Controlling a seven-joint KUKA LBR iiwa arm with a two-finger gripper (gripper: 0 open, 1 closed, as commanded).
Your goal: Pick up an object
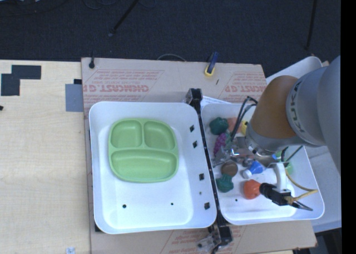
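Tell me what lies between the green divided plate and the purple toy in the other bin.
From the camera view, bare white floor of the left bin, then the black clamps along the joined bin walls, separate the green divided plate from the purple toy.

A divided plate (143, 150) lies in the left bin (105, 203); small objects (225, 182) in the right bin (303, 205).

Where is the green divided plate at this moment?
The green divided plate lies in the left bin, toward its upper half, left of the divider between both bins.

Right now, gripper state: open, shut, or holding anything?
Gripper: cannot be told; it sits low over the small objects in the right bin.
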